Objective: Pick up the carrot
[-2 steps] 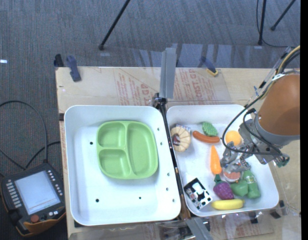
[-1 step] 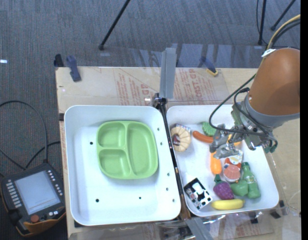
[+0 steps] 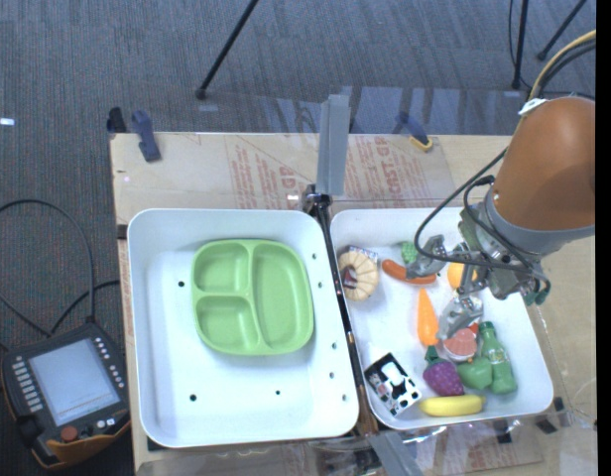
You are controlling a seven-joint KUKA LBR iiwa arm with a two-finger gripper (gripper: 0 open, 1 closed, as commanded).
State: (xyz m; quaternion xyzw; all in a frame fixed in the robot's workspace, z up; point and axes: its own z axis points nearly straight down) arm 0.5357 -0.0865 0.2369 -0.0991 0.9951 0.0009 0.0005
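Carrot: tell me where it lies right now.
The carrot lies in the right bin, near its middle, just left of the gripper and above the grapes.

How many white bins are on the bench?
2. The shallow white left bin holds a green divided plastic plate; the shallow white right bin beside it holds toy food, including an orange carrot.

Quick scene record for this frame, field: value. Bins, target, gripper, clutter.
left bin: holds a green divided plate
right bin: holds toy food
target: carrot, orange, lying on the bin floor near the middle
second orange piece: slimmer, with a green end, near the far wall
gripper: low over the right bin, just right of the carrot; nothing seen gripped
nearby clutter: banana, grapes, bread roll, black-and-white block
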